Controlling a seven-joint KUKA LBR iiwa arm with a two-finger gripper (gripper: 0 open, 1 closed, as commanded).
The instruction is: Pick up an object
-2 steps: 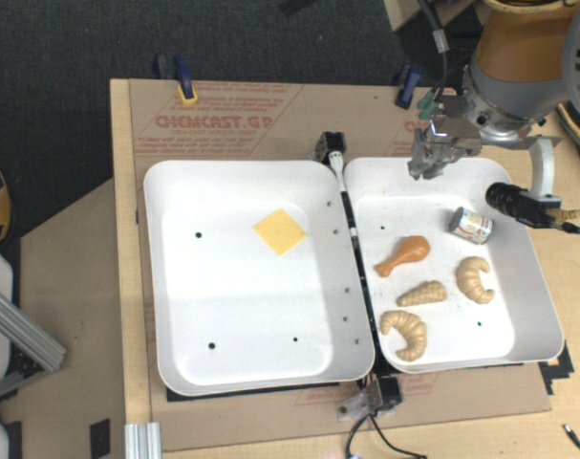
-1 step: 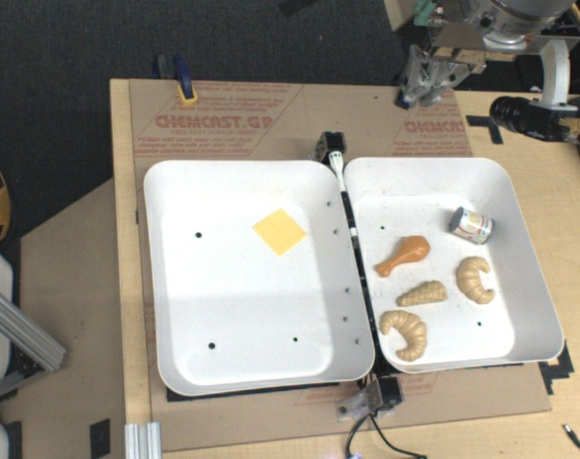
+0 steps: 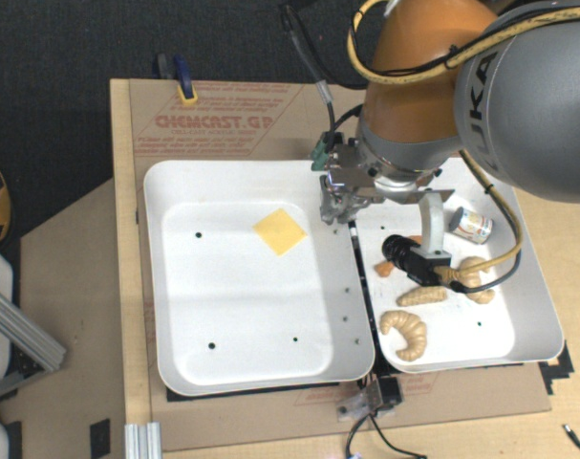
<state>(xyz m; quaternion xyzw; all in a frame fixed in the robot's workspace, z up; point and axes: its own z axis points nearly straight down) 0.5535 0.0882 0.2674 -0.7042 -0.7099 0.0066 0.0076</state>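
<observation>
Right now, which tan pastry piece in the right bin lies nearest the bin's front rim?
The fat curled croissant, lowest in the view; the slim piece and the third one to its right lie farther back.

The two white bins (image 3: 232, 314) look like smooth, shiny plastic. Under the bins lies dull brown cardboard (image 3: 232, 113). Above them, the arm's orange band (image 3: 423, 36) shines.

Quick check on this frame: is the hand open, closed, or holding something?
Hand: cannot be told from this view; it is over the seam between the left bin and the right bin.
</observation>
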